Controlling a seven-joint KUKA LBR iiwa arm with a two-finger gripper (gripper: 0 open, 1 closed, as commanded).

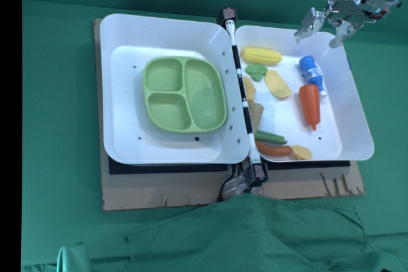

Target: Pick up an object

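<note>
Both white bins (127, 32) look like smooth, faintly glossy moulded plastic, and the green divided plate (185, 93) in the left one has the same slick plastic sheen, with soft highlights in its compartments. The toy foods in the right bin, among them the yellow corn (261, 56), the orange carrot (310, 105) and the blue bottle (311, 69), appear as smooth, bright plastic, while the tool (324, 27) shows bare, shiny grey metal. The desk (57, 105) is covered in matt green cloth, creased near the front, and a sheet of rough, dull brown cardboard (159, 194) lies under the bins.
</note>
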